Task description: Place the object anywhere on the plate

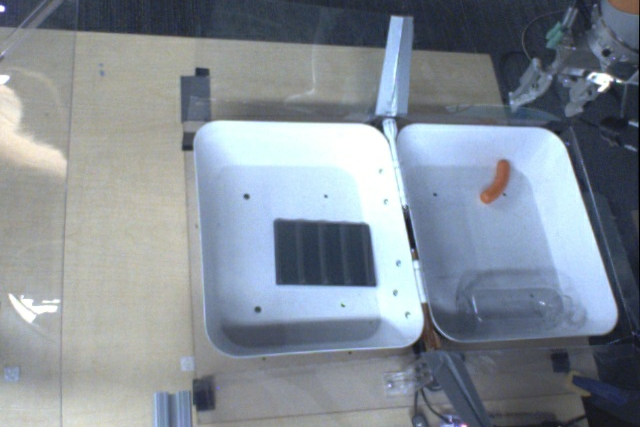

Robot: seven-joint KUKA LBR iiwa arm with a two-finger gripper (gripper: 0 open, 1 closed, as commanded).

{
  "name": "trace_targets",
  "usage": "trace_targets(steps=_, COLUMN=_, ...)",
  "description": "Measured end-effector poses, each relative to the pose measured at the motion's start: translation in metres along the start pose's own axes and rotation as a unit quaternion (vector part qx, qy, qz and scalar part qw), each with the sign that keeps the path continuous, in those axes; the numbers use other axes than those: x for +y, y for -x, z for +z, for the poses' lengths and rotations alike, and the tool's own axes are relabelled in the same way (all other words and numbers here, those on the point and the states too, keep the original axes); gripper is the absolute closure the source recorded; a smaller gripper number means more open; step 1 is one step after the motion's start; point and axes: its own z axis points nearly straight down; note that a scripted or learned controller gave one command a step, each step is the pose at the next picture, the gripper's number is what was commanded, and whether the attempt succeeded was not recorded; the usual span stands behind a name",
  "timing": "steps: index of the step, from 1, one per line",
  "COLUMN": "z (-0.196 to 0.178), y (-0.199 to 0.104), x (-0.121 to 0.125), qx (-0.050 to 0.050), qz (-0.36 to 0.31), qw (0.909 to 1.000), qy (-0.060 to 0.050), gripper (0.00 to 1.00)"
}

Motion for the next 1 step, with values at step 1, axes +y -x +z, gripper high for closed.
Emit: trace_targets(steps=1, z=-0.0901, y=-0.0384, x=-0.0034, qx=0.0, qz=-0.051, qw=0.9987, qy=0.001, gripper=0.0)
